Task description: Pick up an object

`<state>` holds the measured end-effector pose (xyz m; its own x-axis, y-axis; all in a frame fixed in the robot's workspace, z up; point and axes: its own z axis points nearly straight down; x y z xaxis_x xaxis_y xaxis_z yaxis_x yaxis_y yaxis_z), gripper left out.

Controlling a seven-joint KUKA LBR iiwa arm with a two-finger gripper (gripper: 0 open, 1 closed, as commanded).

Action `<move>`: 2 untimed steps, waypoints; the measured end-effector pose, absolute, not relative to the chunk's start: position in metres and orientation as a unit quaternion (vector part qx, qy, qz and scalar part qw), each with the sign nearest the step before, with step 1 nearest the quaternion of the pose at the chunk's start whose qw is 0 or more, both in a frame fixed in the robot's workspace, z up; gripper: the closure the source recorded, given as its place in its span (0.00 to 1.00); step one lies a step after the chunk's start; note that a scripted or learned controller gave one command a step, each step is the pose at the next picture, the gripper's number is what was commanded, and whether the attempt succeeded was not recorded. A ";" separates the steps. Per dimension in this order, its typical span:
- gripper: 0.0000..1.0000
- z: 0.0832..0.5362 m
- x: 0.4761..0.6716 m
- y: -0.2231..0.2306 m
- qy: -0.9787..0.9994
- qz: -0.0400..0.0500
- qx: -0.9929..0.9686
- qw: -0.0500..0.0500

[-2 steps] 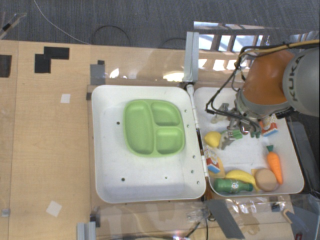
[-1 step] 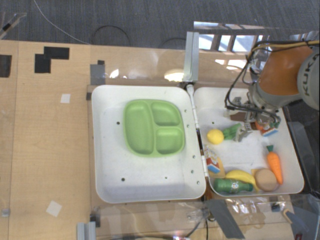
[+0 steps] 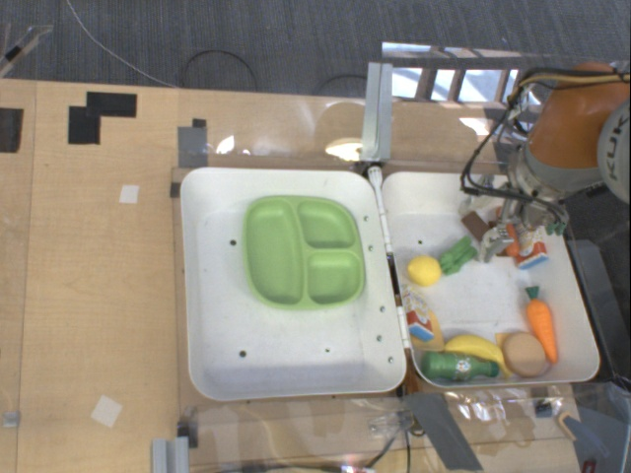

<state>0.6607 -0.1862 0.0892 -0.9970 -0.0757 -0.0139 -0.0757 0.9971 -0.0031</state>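
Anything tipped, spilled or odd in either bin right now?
Nothing stands out. The green divided plate lies flat in the left bin. The toy food sits loose inside the right bin, with the gripper low among it.

A green divided plate [image 3: 303,251] lies centred in the left white bin [image 3: 212,363]. The bin rests on a wooden table [image 3: 89,294] bearing black markings [image 3: 99,114]. Dark carpet [image 3: 246,18] lies beyond.
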 end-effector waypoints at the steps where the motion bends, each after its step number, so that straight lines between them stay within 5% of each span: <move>1: 0.00 0.090 0.543 -0.208 0.996 -0.003 -0.088 0.005; 2: 1.00 0.105 0.550 -0.206 0.996 -0.005 -0.092 0.016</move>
